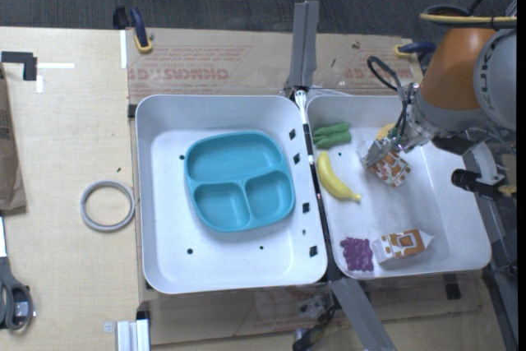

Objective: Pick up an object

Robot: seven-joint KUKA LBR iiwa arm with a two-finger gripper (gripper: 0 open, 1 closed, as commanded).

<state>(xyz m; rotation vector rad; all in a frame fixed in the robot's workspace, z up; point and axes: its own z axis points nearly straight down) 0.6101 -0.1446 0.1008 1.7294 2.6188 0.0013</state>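
Wooden bench [66,136] bears white bins [156,259], tape roll [108,205].

One fixed camera above my tabletop [66,136]

It looks down at a slant on both white bins [156,259]; my arm [468,78] enters from its right.

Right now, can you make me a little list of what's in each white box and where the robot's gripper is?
left bin: a blue tray with three sections
right bin: green beans, banana, purple grapes, a small orange-and-white carton, another orange-and-white carton
gripper: over the right bin, right at the upper carton
holding something: cannot tell from this view
outside the bins: a grey ring on the bench, left of the left bin
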